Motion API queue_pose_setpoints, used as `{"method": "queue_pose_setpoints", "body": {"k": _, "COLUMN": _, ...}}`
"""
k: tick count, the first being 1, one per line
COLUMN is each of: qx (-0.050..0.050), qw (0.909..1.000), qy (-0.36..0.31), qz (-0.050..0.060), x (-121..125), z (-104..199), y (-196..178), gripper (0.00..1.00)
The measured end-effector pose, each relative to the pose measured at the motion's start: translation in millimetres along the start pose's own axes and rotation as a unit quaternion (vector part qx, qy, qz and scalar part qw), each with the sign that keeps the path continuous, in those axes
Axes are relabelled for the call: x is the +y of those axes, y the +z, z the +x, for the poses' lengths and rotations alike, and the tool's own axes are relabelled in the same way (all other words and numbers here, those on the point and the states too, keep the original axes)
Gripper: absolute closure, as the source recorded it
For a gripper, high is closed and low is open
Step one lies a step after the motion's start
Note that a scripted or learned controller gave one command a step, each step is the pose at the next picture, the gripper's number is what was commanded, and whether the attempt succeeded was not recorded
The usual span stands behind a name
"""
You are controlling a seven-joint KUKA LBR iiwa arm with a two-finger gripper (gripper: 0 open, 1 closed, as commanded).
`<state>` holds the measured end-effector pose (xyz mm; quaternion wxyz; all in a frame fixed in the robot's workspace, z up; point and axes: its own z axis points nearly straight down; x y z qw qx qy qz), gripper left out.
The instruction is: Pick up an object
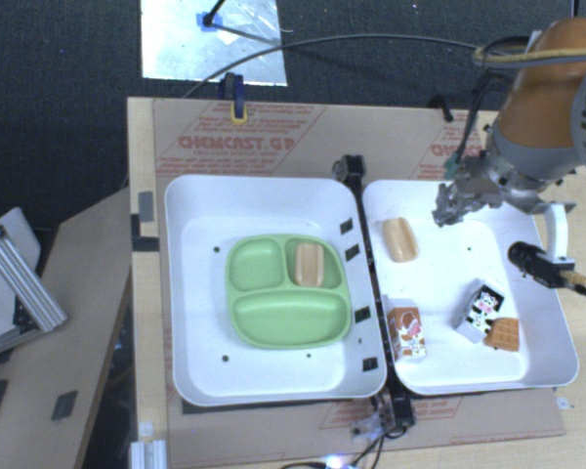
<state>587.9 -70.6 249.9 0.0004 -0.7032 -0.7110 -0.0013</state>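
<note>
Gripper up over the back of the right bin, just behind and to the right of the bread roll. Can't tell its state from this angle, too dark and small. Nothing visibly in it though, so calling the pick not done yet.

Still plenty to grab in that bin: bread roll near the back left, small brown carton down front by the divider, black-and-white cow-print carton toward the front right with a waffle touching it. Over in the left bin, green divided plate with a hot dog in its top right compartment.

Looks like early days, honestly. Closest target probably the bread roll. Left to do: drop down, close on something, lift it clear.
</note>
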Motion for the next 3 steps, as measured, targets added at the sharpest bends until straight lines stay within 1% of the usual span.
{"method": "queue_pose_setpoints", "body": {"k": 1, "qx": 0.0, "qw": 1.0, "qy": 0.0, "qz": 0.0, "x": -5, "z": 63, "y": 9, "gripper": 1.0}}
{"method": "queue_pose_setpoints", "body": {"k": 2, "qx": 0.0, "qw": 1.0, "qy": 0.0, "qz": 0.0, "x": 3, "z": 120, "y": 14, "gripper": 1.0}}
{"method": "queue_pose_setpoints", "body": {"k": 3, "qx": 0.0, "qw": 1.0, "qy": 0.001, "qz": 0.001, "x": -5, "z": 168, "y": 28, "gripper": 1.0}}
